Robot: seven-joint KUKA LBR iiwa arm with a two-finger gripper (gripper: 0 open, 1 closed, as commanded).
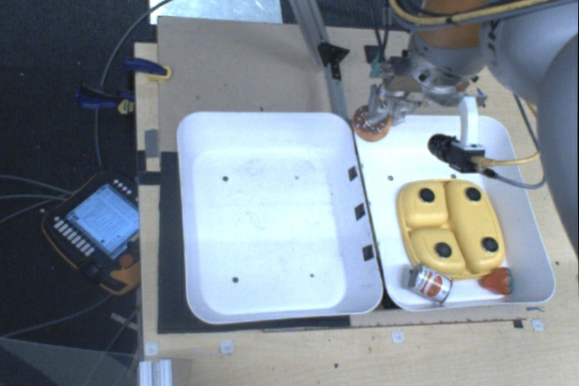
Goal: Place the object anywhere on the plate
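Observation:
A yellow sectioned plate lies in the right bin, towards its front. My gripper hangs over the far left corner of that bin, well behind and left of the plate. A small round brown-orange object sits at the fingertips, over the rim between the two bins, and the fingers look shut on it. The fingers partly hide the object's top.
A small tin can and a red fruit-like piece lie in front of the plate. A black fitting with a yellow cable hangs from the arm behind the plate. The left bin stands alongside. A metal pole rises at the back.

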